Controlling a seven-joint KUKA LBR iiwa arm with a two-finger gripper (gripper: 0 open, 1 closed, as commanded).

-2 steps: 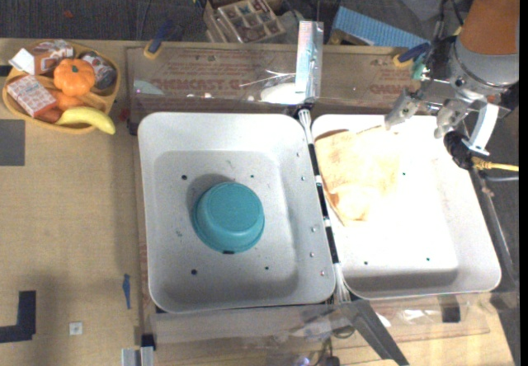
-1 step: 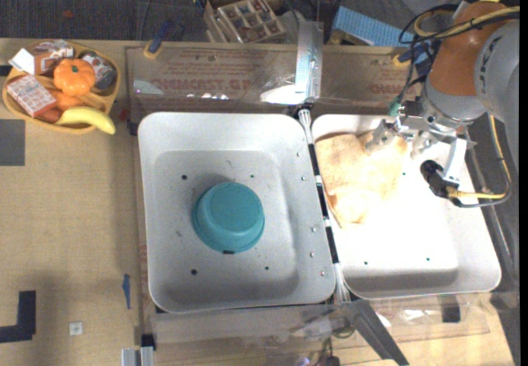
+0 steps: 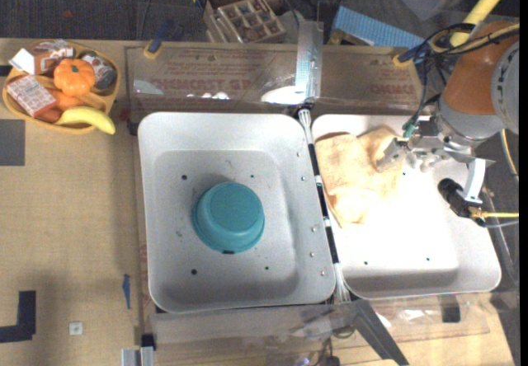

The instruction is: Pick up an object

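Cluttered bench, two white bins: a tan cloth (image 3: pixel 355 179) is bunched in the right bin (image 3: pixel 429 274), gripper (image 3: pixel 394 152) at its top edge, grip state indiscernible, so a raised fold should be targeted.

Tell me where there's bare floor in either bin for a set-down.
Right bin: bare front half, below the tan cloth and claw; its back-left is crowded. Left bin: bare ring of floor around the central teal bowl, widest toward the corners.

teal bowl (image 3: pixel 229 216) — smooth matt plastic | bins (image 3: pixel 165 158) — white glossy plastic | cloth (image 3: pixel 355 175) — tan, soft, rumpled
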